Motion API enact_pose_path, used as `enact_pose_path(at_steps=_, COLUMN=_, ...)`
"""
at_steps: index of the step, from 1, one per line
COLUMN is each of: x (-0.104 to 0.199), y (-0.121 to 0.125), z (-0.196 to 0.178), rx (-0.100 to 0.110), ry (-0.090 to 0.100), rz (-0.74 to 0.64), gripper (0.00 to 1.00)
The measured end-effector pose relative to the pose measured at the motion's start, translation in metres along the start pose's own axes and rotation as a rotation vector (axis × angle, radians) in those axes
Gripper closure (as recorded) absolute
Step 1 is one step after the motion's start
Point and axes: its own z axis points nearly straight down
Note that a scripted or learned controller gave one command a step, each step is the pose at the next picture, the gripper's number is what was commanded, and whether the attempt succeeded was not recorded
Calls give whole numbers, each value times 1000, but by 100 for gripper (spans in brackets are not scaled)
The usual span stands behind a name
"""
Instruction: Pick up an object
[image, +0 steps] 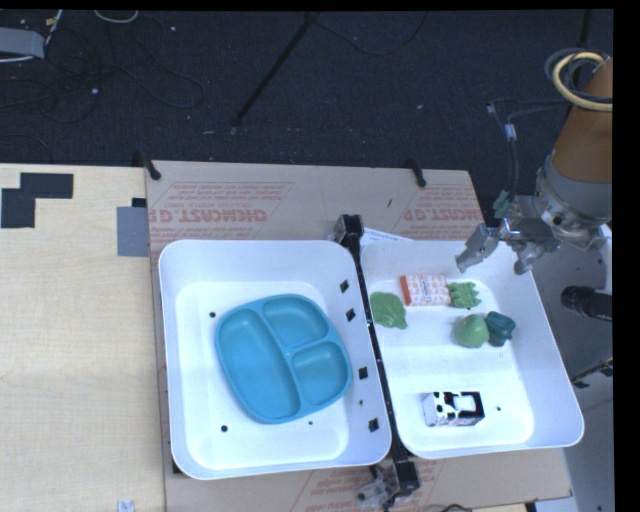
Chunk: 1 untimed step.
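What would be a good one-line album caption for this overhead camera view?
Open gripper hovers over the right bin of small green toys, with a blue divided plate in the left bin.

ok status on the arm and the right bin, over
Gripper open, hovering over right bin's far edge, holding nothing. Green toys, red-white box, black-white toy all lying in bin. Nothing blocking the descent.

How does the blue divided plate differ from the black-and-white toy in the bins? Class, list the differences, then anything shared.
The blue divided plate is one plain colour; the black-and-white toy is patched in two.
The plate is far larger than the toy.
The plate lies in the left bin, the toy in the right bin.
Shared: each rests on a white bin floor, apart from the claw.
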Motion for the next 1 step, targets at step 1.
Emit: enact_pose_path(at_steps=1, x=0, y=2, z=-7, rx=-12, ry=-2, rz=-2, gripper=0)
